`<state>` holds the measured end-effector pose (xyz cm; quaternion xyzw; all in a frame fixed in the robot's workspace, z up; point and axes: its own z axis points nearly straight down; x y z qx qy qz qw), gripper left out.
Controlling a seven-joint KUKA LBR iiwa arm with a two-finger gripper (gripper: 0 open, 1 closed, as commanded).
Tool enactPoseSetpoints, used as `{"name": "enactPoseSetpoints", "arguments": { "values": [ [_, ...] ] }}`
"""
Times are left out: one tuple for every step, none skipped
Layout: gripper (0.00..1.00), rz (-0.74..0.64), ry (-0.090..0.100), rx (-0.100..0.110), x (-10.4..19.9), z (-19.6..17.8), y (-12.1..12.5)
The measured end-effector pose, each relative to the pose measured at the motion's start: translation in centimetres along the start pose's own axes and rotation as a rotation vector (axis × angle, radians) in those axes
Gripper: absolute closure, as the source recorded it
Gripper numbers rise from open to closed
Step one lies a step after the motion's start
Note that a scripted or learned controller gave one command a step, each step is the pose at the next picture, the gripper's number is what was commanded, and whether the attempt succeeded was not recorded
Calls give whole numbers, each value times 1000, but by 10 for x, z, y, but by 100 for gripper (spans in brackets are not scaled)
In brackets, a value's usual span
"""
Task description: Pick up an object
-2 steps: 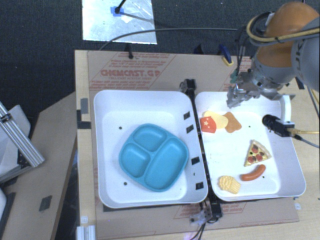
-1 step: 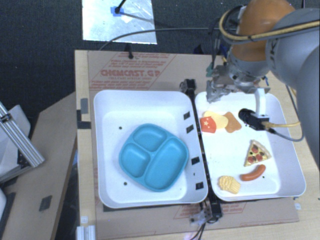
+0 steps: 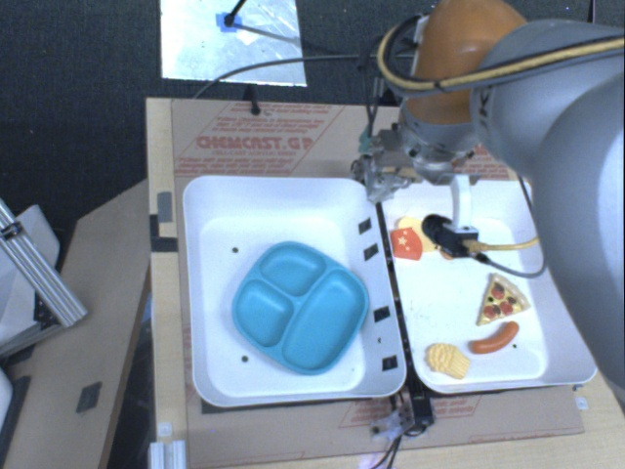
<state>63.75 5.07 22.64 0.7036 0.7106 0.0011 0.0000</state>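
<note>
Camera view: I see L bin (image 3: 210, 213) w/ blue tray (image 3: 298, 306); R bin (image 3: 562, 364) w/ pizza slice (image 3: 502, 300), sausage (image 3: 493, 338), crinkle chip (image 3: 448, 361), red block (image 3: 407, 242) just below-right of pincer (image 3: 383, 186). Pincer state: can't tell.

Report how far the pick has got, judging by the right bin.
Done: the arm has reached the right bin, its gripper over the far left corner. In hand: nothing visibly lifted; whether the fingers have anything cannot be told. Left: the pizza slice, sausage, crinkle chip and red piece lie on the bin floor. The blue tray sits in the left bin.
</note>
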Motion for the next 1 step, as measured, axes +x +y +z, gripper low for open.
{"name": "enactPoseSetpoints", "arguments": {
  "values": [
    [100, 0, 1, -1, 47, -3, 2]
  ]
}}
